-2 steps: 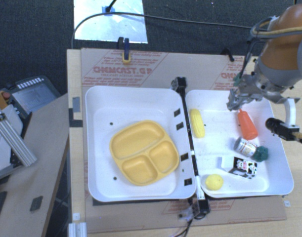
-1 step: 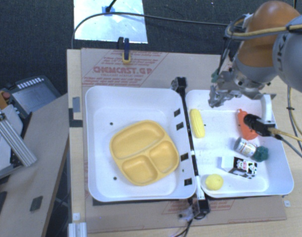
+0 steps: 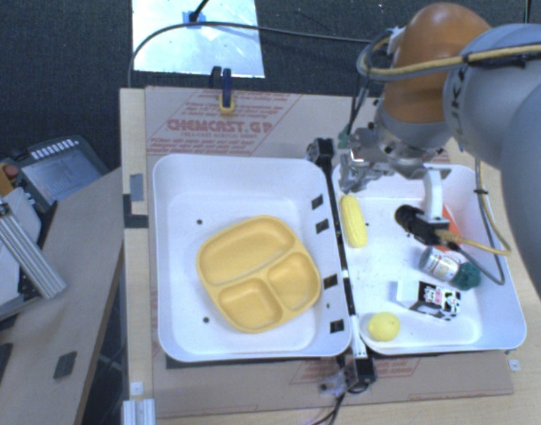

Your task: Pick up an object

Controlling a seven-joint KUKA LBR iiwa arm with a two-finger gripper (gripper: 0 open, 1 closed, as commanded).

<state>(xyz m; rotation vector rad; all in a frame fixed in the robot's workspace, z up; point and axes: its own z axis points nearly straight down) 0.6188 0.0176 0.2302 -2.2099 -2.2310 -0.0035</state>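
In the camera view, the tool [image 3: 357, 173] hangs over the far corner of the white bin on the view's right [image 3: 496, 312], close to the ridge where the two bins meet. Whether it is released or clenched cannot be told from here, and nothing shows in its grip.

The nearest thing to take looks like the long yellow corn-shaped plastic piece [image 3: 352, 220]. It lies flat on the bin floor just beside that ridge, directly on the near side of the tool, with its length running along the ridge.

To do this step well, bring the tool a little nearer and centre it over the piece's middle. Turn it so it closes across the narrow width, and keep the ridge-side jaw clear of the wall as you descend.

Further off in the same bin lie a small round yellow ball [image 3: 382, 327], a black-and-white patterned block [image 3: 438, 299] and a small can with a green end [image 3: 449, 265].

The yellow three-compartment plate [image 3: 257, 273] sits apart in the other white bin [image 3: 190, 193].
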